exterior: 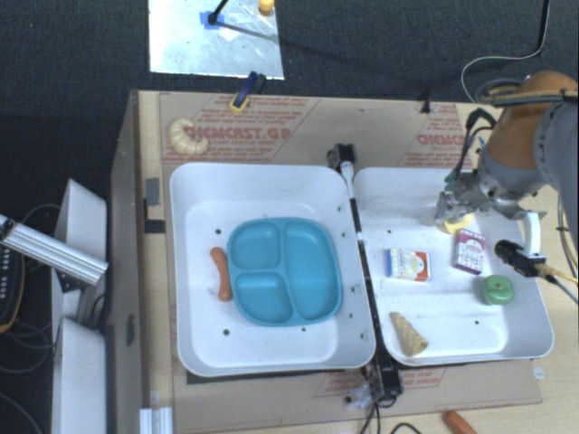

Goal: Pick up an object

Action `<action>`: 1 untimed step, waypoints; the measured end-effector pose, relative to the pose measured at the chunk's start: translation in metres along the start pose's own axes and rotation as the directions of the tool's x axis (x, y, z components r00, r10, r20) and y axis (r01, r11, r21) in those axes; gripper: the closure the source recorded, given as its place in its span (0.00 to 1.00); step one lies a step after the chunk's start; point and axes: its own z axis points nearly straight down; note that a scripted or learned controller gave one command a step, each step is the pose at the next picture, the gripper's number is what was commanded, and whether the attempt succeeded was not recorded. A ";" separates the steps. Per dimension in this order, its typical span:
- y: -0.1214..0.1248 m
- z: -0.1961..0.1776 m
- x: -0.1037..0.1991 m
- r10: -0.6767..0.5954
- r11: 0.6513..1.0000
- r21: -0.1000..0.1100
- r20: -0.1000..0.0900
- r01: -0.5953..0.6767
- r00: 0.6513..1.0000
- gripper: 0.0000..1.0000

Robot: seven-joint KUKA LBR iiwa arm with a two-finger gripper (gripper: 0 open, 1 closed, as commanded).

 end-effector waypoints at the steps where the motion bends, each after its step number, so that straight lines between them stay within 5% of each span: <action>1: 0.035 -0.030 0.005 0.000 1.000 0.004 -0.002 0.000 1.000 1.00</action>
